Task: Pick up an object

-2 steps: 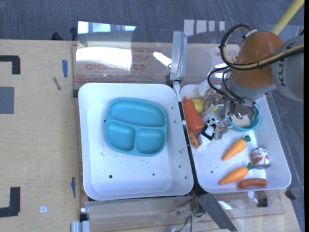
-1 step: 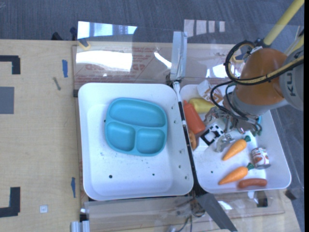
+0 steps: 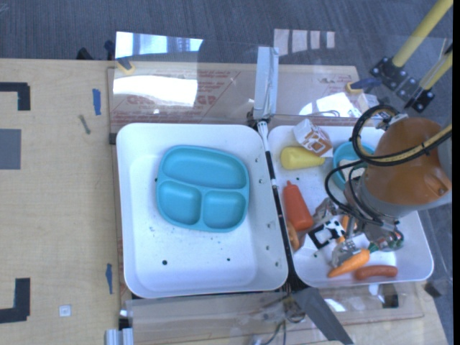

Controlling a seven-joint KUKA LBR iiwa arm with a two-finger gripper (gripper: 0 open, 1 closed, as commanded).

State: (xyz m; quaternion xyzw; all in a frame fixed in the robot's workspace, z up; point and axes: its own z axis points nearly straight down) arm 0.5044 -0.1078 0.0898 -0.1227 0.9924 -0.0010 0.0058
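From the camera above the tabletop, my claw (image 3: 343,244) is down low in the right bin (image 3: 417,264), among the toy food, and I judge the pick barely begun: nothing is lifted, and I can't tell whether anything sits between my tips or how wide they stand, since my wrist and cables hide them. Just below my claw lies a carrot (image 3: 350,263), touching or nearly so, with a red sausage (image 3: 374,272) beyond it near the bin's front wall. To the claw's left is an orange-red bottle (image 3: 297,205); further up, a yellow pear-like piece (image 3: 300,157) and a small carton (image 3: 313,139). Well off to the left, the other bin (image 3: 136,192) holds a blue divided plate (image 3: 203,187).
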